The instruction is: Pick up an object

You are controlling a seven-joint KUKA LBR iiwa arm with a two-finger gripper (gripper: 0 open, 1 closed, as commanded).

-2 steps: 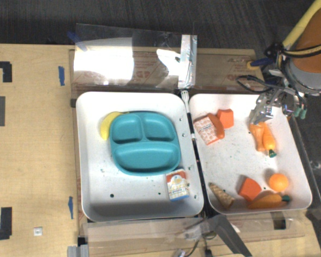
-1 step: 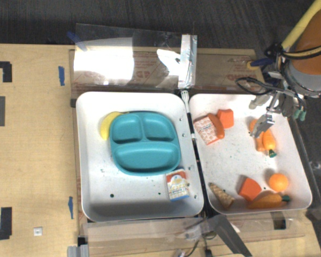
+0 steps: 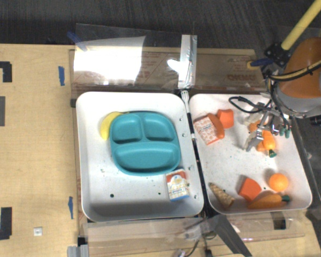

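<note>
**Plastic, card and bare board**

The 2 white bins (image 3: 88, 143) look like smooth, faintly glossy plastic. The teal tray (image 3: 144, 142) is matt plastic. The small cartons (image 3: 177, 186) look like printed card. The bench (image 3: 32, 159) is pale, matt wood board. A clear sheet (image 3: 123, 58) behind shines with glare, edged in silvery tape (image 3: 187, 60).

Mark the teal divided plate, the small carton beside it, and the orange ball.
teal divided plate (image 3: 144, 143), camera view, lower compartment
small carton (image 3: 177, 186), camera view, front face
orange ball (image 3: 279, 182), camera view, top
</note>
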